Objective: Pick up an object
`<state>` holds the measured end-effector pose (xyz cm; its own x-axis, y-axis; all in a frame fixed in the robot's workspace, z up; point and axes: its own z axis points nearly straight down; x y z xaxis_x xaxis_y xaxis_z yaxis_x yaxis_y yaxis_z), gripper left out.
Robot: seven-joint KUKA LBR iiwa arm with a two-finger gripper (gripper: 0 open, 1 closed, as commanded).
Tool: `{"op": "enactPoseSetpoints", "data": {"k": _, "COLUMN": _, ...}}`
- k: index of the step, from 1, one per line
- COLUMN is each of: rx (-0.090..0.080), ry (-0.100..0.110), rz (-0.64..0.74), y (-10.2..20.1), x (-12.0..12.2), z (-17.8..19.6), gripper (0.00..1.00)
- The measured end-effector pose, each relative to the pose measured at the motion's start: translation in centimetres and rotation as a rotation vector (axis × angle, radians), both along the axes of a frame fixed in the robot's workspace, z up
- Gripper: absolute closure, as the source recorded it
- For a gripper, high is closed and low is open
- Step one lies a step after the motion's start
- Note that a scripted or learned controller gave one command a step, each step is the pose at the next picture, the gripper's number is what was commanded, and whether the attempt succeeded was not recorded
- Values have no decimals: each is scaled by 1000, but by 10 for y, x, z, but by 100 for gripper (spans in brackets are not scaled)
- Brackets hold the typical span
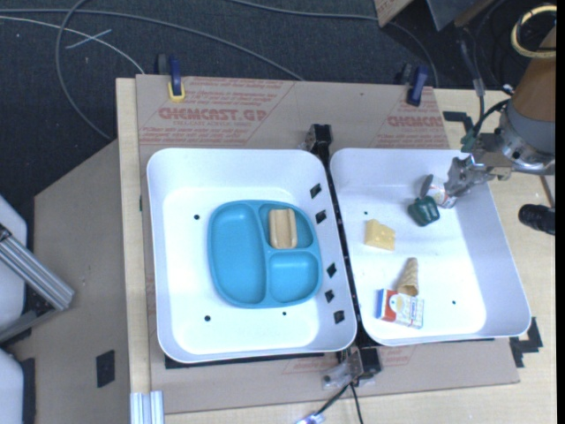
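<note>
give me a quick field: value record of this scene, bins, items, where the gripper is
left bin: holds a blue divided plate
plate contents: a tan block in the upper right compartment
right bin: holds four loose items
green object: upper part of the right bin, just below the gripper
yellow wedge: left of centre
cone: below the wedge, tilted
red and white packet: near the front edge, touching the cone's base
gripper: over the right bin's upper right, beside the green object
grasp: cannot tell
</note>
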<state>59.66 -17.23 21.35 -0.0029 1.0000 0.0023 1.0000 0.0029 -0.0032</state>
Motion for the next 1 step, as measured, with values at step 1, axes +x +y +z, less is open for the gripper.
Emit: {"op": "enactPoseSetpoints", "data": {"k": 1, "rx": 1, "ry": -2, "rz": 3, "y": 52, "x": -9, "z": 13, "gripper": 100}}
